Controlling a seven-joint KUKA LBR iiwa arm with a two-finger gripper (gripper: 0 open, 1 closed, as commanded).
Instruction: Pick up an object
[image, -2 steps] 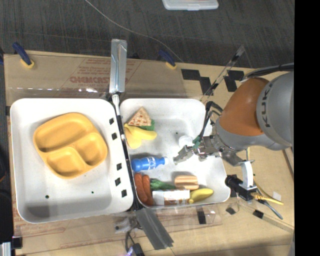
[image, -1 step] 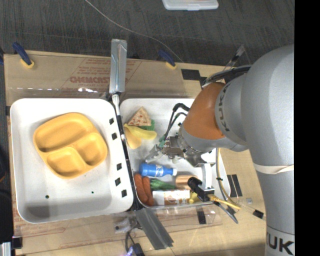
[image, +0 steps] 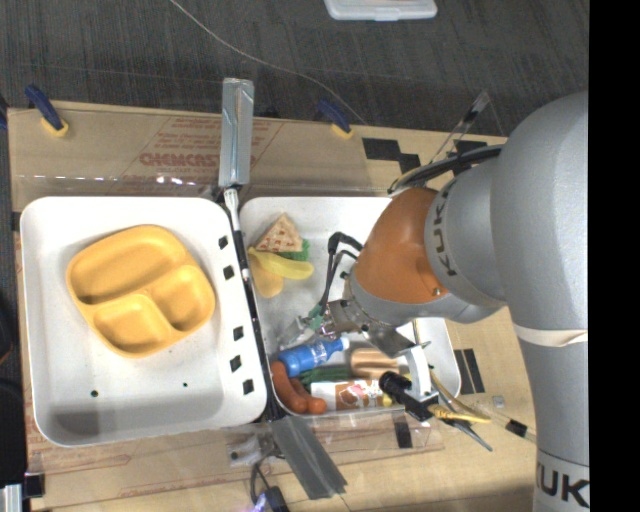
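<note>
The right bin holds a heap of small things: a sandwich wedge and a banana toward its far end, and a blue bottle, a sausage and a brown bottle crowded at the near end. The left bin carries a yellow divided tray. The blue bottle looks light, stiff and smooth, so it may slip; a hold across the middle of its body seems safest. The arm bends steeply down into the right bin, wrist low, with the gripper just beside the blue bottle. Whether the gripper is apart or together I cannot tell.
</note>
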